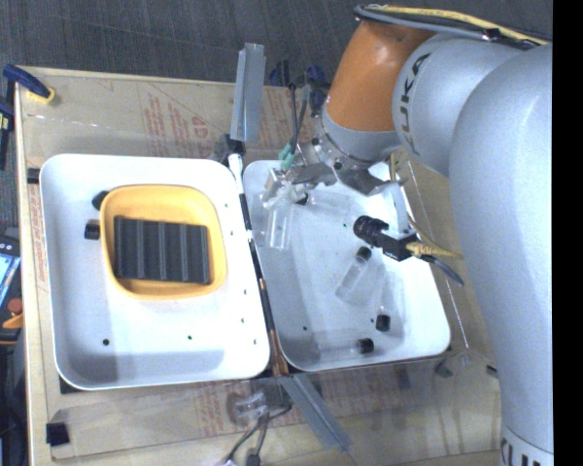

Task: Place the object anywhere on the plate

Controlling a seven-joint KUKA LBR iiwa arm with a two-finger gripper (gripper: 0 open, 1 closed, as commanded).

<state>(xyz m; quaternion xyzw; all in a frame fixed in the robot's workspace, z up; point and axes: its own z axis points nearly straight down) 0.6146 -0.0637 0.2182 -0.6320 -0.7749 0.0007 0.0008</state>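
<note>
In the right bin, upper-left corner, the gripper hangs low. Can't tell how its jaws stand, or whether they hold anything. Plate with its dark ribbed insert sits in the left bin. Likely candidates: 2 clear pieces. Risk: transparent, hard to detect, so an empty grab.

Two shallow white bins are being counted here, the left bin and the right bin, sitting side by side. One yellow plate is being seen in the left one, with one dark ribbed block on it. Roughly two clear plastic pieces are being made out in the right bin, hard to tell exactly.
</note>
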